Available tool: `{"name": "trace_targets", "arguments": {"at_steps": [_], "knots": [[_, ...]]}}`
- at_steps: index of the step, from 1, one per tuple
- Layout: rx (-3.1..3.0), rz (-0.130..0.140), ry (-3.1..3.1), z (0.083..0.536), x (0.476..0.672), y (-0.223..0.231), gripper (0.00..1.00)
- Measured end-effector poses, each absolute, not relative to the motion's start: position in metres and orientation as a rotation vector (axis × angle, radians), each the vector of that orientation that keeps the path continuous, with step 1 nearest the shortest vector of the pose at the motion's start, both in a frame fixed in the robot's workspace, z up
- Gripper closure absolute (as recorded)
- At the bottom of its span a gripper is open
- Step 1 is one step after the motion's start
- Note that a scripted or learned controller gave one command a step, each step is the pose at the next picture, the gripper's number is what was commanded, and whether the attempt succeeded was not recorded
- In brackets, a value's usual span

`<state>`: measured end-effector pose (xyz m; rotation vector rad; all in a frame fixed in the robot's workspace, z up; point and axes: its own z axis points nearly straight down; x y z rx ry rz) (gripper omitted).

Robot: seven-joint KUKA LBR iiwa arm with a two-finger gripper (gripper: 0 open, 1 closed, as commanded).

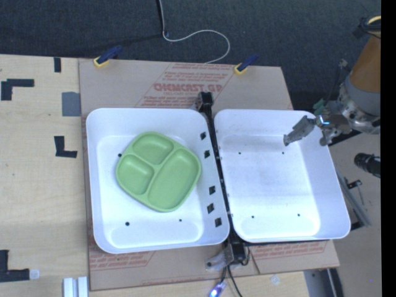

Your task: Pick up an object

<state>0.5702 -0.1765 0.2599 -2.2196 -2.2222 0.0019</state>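
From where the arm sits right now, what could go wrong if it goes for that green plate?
1. The gripper hangs over the right bin's far right edge, while the green plate lies in the left bin; the long reach crosses the raised rims where the bins meet.
2. The plate is wide, flat and shallow, so the jaws may slide off unless they catch its rim.
3. It lies near the bin's middle, so a push could shove it toward a wall.

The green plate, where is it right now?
The green plate lies flat in the left bin, near its middle. The end effector is over the right bin's far right corner, away from the plate.
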Motion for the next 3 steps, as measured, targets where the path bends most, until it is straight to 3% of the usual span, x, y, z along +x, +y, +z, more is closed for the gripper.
{"name": "trace_targets", "arguments": {"at_steps": [1,2,3], "knots": [[-2.215,-0.006,-2.231,0.316,0.548,-0.124,0.0],[-2.212,0.007,-2.22,0.257,0.525,-0.085,0.0],[-2.216,0.003,-2.223,0.27,0.526,-0.086,1.0]]}}
